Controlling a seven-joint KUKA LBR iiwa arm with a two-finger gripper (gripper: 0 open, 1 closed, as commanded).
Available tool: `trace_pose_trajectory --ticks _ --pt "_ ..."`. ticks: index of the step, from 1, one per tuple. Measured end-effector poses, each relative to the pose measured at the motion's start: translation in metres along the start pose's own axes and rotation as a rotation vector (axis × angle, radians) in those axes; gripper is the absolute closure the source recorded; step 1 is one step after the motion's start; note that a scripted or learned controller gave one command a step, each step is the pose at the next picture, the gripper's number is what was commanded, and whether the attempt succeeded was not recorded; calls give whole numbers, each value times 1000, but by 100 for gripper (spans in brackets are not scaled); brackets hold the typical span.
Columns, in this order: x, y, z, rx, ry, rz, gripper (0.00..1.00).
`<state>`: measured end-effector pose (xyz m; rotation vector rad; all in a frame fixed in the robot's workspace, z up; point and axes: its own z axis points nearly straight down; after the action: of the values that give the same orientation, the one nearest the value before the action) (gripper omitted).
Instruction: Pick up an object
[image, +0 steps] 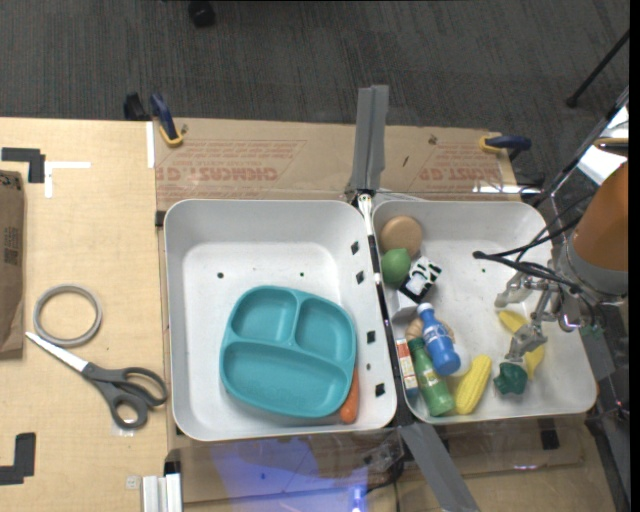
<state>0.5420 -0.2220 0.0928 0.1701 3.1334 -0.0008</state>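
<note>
The arm reached in from the right, and its end effector (527, 335) hung low over the right-hand bin (470, 215), metal fingers pointing down toward the bin's right side. Whether those fingers were spread or pressed together I could not tell — nothing showed between them. Just beside the tips lay a yellow piece (512, 321) and another yellow piece (535, 357), with a small dark green toy (512, 379) a little below them, near the bin's front wall.

The rest of that bin's things were crowded along its left side: a tan ball (401, 233) at the back, a green ball (396, 264) just in front of it, then a black-and-white toy (421, 279). Further forward a blue bottle (438, 343) lay tilted across a green bottle (428, 378), and a yellow ear of corn (473, 384) rested beside them.

The left-hand bin (200, 230) held a teal divided plate (289, 351), with an orange carrot (349, 403) tucked against its right edge near the bin's front.

Out on the desk (80, 230), well apart from both bins, sat a roll of tape (67, 313) and a pair of grey-handled scissors (103, 378) — the tape just behind the scissors.
</note>
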Motion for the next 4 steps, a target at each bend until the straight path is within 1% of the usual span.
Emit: trace_pose_trajectory --ticks 1,2,3,4 --pt "54 35 -10 8 -44 -81 0" --pt "57 36 -17 5 -29 -85 100" --pt "52 36 -21 7 -46 -86 0" --pt "-6 104 1 -1 1 73 0"
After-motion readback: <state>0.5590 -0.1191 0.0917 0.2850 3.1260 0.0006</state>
